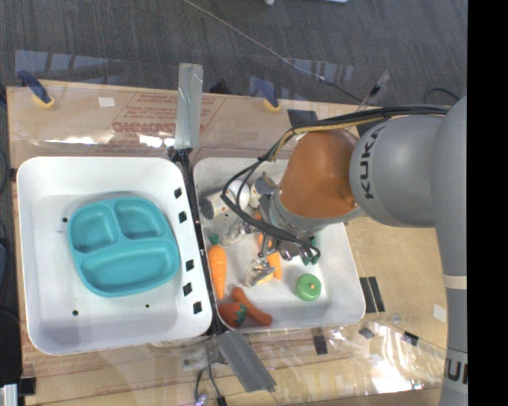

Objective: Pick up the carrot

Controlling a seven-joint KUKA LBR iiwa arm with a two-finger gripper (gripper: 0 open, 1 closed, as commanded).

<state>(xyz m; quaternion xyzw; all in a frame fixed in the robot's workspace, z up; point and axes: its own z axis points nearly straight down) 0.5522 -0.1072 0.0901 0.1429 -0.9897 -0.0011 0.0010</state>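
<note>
A dark grey carpeted floor point(103, 24) lay beyond the worktop point(95, 119), whose brown cardboard surface was covered with clear plastic sheeting taped at the edges. Even light fell from above, casting soft shadows.

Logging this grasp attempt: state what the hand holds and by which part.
Cannot be told. The hand is low in the right bin, with something orange at its tips, while the carrot lies apart near the bin's left wall, ungrasped.

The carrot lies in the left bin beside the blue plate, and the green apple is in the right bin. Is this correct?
Not quite. The camera view shows the carrot in the right bin, near its left wall. The blue plate is in the left bin; the green apple is in the right bin.
</note>
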